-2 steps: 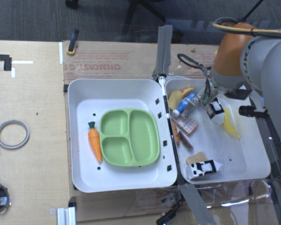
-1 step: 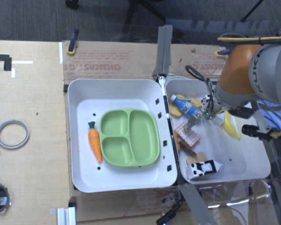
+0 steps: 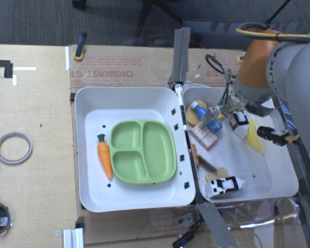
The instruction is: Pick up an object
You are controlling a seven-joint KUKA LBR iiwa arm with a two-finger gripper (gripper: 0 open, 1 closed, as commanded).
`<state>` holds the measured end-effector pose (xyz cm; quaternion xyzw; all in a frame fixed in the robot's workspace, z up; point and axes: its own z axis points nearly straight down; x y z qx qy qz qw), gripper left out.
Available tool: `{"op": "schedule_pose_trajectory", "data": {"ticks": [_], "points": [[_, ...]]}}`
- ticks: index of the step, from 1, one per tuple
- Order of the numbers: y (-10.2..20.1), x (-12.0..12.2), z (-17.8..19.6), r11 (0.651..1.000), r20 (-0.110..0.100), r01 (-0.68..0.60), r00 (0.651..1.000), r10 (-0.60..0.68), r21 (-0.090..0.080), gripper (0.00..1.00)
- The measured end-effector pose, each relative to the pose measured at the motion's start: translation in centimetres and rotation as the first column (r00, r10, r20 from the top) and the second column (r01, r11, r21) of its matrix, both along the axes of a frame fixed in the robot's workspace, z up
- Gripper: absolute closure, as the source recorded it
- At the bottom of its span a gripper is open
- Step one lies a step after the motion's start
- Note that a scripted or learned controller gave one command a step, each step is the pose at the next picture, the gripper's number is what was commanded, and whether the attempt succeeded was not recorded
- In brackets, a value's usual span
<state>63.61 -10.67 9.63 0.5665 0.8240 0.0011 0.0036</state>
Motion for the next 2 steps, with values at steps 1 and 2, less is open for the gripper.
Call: {"op": "schedule_pose_trajectory", "data": {"ticks": [1, 2], "points": [[0.1, 0.0, 1.0, 1.000, -0.001, -0.004, 1.000, 0.004, -0.002, 1.00], [3.2, 1.2, 12.8, 0.935, -0.007, 0.356, 0.935, -0.356, 0.000, 1.00]]}}
